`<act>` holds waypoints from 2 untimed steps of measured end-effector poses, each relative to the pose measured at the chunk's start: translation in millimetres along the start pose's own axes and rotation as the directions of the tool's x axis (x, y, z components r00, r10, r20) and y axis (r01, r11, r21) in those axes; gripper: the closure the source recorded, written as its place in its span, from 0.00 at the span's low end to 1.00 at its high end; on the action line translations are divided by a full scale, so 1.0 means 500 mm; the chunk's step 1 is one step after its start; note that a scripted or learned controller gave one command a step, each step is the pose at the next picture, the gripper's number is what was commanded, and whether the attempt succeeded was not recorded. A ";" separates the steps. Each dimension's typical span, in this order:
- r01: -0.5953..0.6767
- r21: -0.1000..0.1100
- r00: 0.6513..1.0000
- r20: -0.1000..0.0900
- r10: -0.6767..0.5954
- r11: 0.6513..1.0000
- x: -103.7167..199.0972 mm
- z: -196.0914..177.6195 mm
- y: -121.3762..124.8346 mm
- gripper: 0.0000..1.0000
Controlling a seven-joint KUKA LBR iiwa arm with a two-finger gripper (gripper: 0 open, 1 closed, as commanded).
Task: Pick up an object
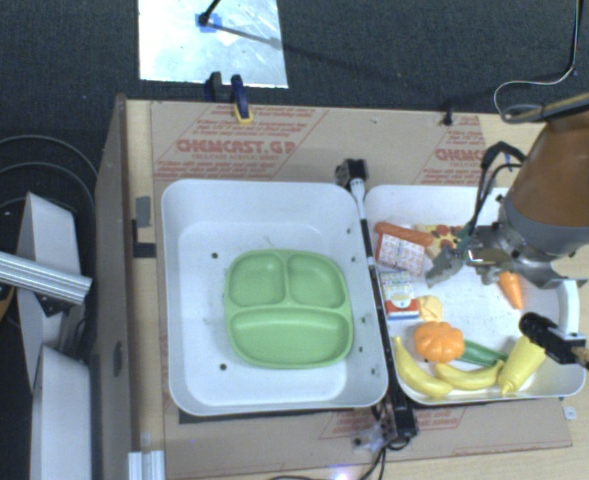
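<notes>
The right bin (486, 313) holds several toy foods. A red and white packet (402, 249) lies at its back left, with a small carton (399, 299) in front of it. An orange pumpkin (439, 341) sits near the front, beside a yellow banana (420, 374), a green bean (485, 351) and a yellow squash (519, 364). An orange carrot (512, 289) lies at the right, partly under the wrist. My gripper (448, 262) hangs over the middle of this bin, just right of the packet. Its fingers look open, with nothing between them.
The left bin (189, 268) holds a green divided plate (289, 306). A black divider (369, 268) runs between the two bins. Small orange and yellow pieces (442, 234) lie at the right bin's back wall. The arm covers the right bin's back right corner.
</notes>
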State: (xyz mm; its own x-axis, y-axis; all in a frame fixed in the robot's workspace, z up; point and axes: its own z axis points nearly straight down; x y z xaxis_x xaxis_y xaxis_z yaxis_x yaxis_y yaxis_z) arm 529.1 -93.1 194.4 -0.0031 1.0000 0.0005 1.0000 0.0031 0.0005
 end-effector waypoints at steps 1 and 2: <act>-0.006 0.007 1.000 0.001 0.006 1.000 -0.070 0.157 -0.052 0.00; -0.004 0.000 1.000 -0.001 0.004 1.000 -0.034 0.222 -0.086 0.00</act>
State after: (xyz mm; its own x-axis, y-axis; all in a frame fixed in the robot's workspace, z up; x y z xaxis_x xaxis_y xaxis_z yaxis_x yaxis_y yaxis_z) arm 486.3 -110.2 83.1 0.0007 1.0000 0.0013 1.0000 -0.0007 0.0004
